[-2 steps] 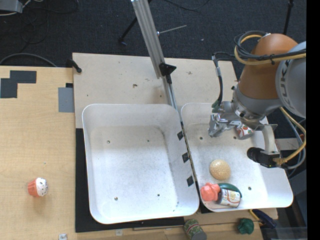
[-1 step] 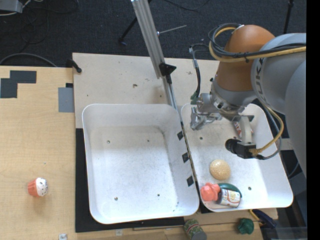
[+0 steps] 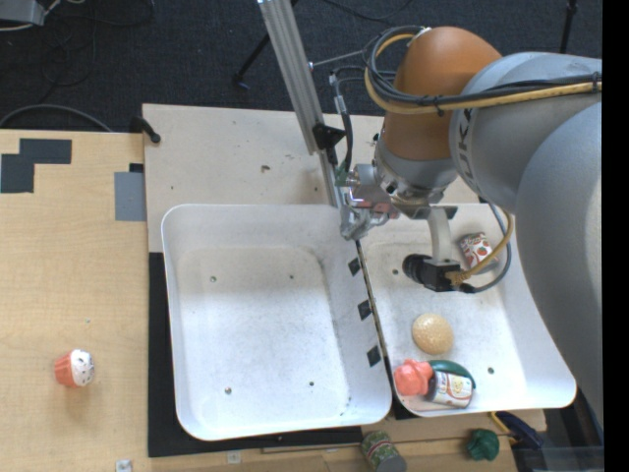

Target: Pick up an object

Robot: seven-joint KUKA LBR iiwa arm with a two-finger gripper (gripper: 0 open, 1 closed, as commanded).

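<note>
My gripper (image 3: 356, 216) hangs over the far end of the divider between the two white bins, under the orange wrist band. The right bin (image 3: 521, 362) holds a tan round ball (image 3: 432, 332) near its middle. At that bin's front edge lie a red-orange toy (image 3: 413, 377) and, touching it, a small jar with a dark green label (image 3: 453, 387). A little red-and-white can (image 3: 475, 251) sits at the right bin's far side, to the right of the gripper. Nothing shows between the gripper and any of these objects.
The left bin (image 3: 256, 323) lies to the gripper's left. A slanted aluminium rail (image 3: 295, 67) rises behind the gripper. On the wooden bench at far left lies a red-and-white toy (image 3: 75, 369). Two green items (image 3: 482, 444) (image 3: 378, 450) lie below the bins' front edge.
</note>
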